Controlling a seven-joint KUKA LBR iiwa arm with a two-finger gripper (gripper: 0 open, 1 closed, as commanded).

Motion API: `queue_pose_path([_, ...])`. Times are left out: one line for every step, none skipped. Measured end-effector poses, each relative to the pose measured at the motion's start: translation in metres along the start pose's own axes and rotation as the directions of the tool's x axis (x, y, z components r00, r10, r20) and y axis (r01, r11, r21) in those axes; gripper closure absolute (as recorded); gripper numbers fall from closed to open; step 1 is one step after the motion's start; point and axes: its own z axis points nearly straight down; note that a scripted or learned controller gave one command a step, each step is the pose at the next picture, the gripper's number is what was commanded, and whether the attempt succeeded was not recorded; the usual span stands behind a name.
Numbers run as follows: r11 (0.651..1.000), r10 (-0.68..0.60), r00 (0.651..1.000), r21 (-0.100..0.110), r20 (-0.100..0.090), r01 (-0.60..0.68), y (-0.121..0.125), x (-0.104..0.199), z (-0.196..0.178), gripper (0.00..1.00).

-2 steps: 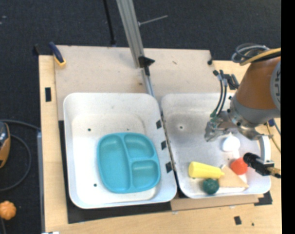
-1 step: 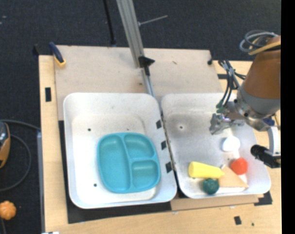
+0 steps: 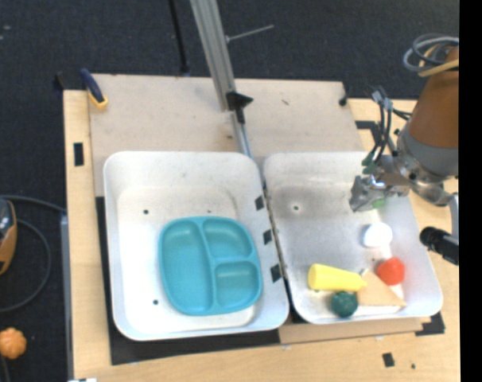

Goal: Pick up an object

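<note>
Left white bin (image 3: 130, 213) holds a teal plastic divided tray (image 3: 209, 263). Right white bin (image 3: 305, 205) has the graspables clustered at its near right corner: yellow plastic cone (image 3: 333, 277), dark green ball (image 3: 344, 303), tan wedge (image 3: 379, 294), orange-red ball (image 3: 391, 270), small white ball (image 3: 376, 234). All look light, rigid and smooth; the balls may roll, so pinch the cone across its middle. Gripper (image 3: 367, 194) hangs over the far right of this bin, wrist angled down; claw state: cannot tell.
</note>
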Motion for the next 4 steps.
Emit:
queue_pose_path([1.0,-0.004,1.0,0.004,-0.003,0.004,0.001,0.045,-0.001,1.0])
queue_pose_path([1.0,-0.002,1.0,0.005,-0.002,0.002,0.002,0.093,0.016,1.0])
queue_pose_path([1.0,-0.004,1.0,0.005,-0.002,0.004,0.001,0.152,0.028,1.0])
queue_pose_path([1.0,-0.004,1.0,0.004,-0.003,0.004,0.003,0.2,0.022,1.0])
